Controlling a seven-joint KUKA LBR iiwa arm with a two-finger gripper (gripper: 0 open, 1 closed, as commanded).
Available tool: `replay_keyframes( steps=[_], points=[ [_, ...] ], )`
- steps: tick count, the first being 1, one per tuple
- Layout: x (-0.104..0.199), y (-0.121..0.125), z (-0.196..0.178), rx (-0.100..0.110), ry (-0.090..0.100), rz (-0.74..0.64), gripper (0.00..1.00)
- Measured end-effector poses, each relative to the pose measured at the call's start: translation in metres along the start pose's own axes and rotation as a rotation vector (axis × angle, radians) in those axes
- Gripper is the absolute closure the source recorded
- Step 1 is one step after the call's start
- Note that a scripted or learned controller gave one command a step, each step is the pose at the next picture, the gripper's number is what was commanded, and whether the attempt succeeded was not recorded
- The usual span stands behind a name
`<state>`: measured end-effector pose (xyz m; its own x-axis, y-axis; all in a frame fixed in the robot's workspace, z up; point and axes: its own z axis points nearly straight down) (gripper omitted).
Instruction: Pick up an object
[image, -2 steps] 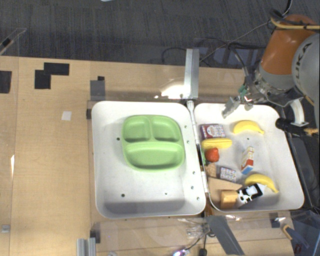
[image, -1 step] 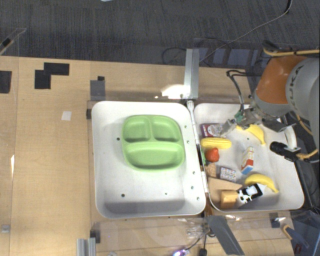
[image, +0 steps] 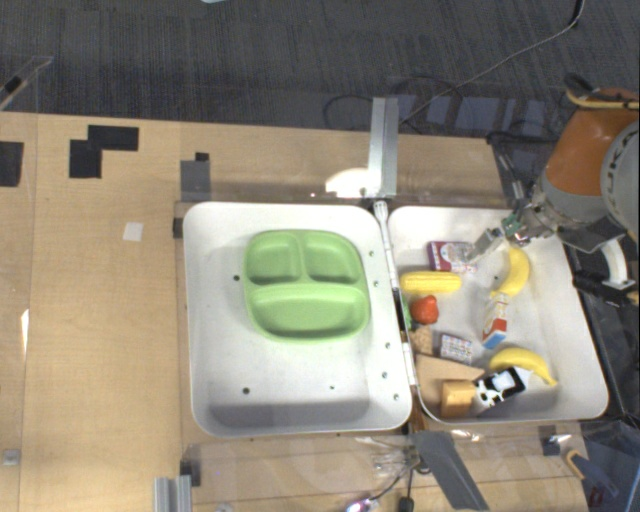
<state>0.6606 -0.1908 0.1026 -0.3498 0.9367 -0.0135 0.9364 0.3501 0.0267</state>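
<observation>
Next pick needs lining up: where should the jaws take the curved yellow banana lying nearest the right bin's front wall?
Grip the curved yellow banana across its thick middle, coming straight down. It lies flat and its rear side is open, but the black-and-white toy touches its front-left side, so close across the width near the right half.

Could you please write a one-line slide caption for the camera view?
Gripper poised over the right bin of bananas and small items; green divided tray in the left bin.

Arm (image: 600, 150) cut off (right edge)
</observation>
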Motion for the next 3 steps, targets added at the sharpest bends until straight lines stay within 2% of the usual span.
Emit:
replay_keyframes(
  steps=[2,3],
  points=[
    [-0.0105,-0.0057,-0.0005,-0.005,-0.004,-0.069,0.0],
    [-0.0133,-0.0035,-0.0004,0.002,-0.001,-0.119,0.0]
  ],
)
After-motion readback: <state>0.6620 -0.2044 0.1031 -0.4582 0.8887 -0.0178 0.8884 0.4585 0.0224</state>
